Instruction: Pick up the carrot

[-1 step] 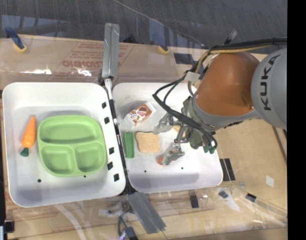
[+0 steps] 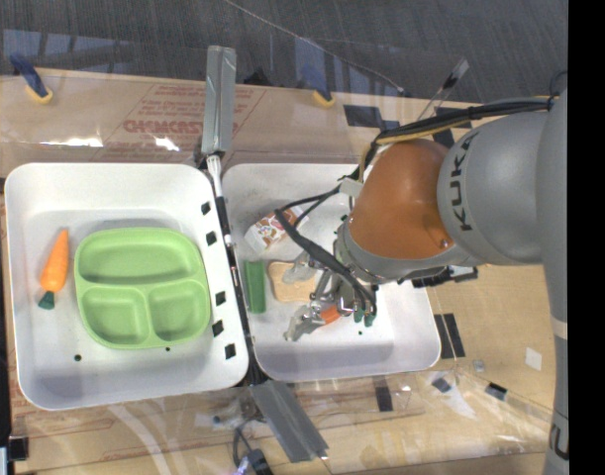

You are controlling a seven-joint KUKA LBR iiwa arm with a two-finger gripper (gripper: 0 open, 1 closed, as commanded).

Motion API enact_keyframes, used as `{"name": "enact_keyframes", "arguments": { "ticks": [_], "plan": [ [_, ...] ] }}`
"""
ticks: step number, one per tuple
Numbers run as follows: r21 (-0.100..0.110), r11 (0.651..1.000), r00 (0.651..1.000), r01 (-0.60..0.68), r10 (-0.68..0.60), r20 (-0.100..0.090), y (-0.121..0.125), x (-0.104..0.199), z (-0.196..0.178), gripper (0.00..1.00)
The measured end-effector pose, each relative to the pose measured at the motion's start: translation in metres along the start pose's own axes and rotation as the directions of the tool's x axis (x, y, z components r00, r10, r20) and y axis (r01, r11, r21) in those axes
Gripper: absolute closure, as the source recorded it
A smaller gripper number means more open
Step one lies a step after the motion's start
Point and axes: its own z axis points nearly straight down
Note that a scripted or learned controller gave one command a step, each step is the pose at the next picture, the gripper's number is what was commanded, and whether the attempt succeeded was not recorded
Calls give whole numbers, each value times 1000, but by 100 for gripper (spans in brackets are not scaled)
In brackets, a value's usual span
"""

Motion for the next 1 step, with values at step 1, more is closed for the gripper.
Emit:
{"name": "enact_keyframes", "arguments": {
  "ticks": [1],
  "plan": [
    [-1,988,988,-153,153,6,16,-50,40,0]
  ]
}}
